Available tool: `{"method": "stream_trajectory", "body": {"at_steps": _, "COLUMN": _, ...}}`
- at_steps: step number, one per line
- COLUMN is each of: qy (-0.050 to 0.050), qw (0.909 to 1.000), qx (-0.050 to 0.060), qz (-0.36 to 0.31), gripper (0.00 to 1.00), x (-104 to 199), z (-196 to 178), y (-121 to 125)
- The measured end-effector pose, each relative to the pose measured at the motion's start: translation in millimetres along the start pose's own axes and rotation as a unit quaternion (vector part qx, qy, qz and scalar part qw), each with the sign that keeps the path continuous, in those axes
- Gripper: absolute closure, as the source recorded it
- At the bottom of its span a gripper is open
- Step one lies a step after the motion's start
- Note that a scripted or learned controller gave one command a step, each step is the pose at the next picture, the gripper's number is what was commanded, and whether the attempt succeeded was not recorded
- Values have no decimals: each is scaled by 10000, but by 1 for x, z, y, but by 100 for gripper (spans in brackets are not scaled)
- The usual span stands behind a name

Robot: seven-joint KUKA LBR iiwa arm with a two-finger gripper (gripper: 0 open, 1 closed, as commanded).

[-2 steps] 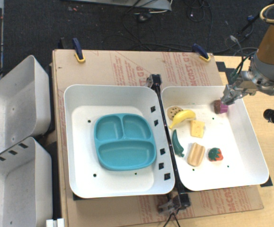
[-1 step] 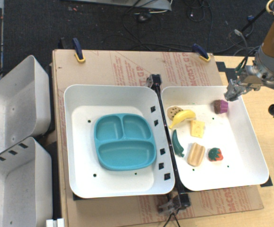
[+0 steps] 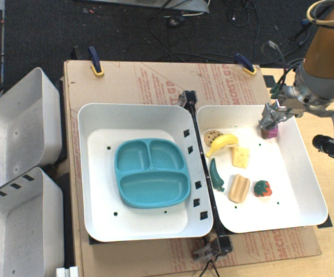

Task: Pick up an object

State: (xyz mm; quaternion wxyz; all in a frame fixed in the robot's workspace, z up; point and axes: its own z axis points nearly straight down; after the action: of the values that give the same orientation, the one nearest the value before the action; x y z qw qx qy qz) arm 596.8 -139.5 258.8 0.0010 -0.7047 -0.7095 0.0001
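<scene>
The gripper (image 3: pixel 269 126) sits right on top of a small purple block (image 3: pixel 271 132); its finger spread cannot be told.

Two bins set side by side on the tabletop (image 3: pixel 132 82).
A divided plate (image 3: pixel 152 172) is held in the left bin (image 3: pixel 92 172); in the right bin (image 3: pixel 305 183), a banana (image 3: pixel 221 143) is placed behind a cheese wedge (image 3: pixel 240 157), with a bread roll (image 3: pixel 239 188) and strawberry (image 3: pixel 262 188) nearer the front.

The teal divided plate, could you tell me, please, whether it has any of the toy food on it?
No, the teal divided plate lies bare in the left bin, while the banana lies in the right bin.
</scene>
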Motion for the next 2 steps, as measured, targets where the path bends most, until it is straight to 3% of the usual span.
{"method": "stream_trajectory", "body": {"at_steps": 2, "qy": 3, "qw": 10000, "qx": 14, "qz": -3, "gripper": 100, "x": 106, "z": 10, "y": -48}}
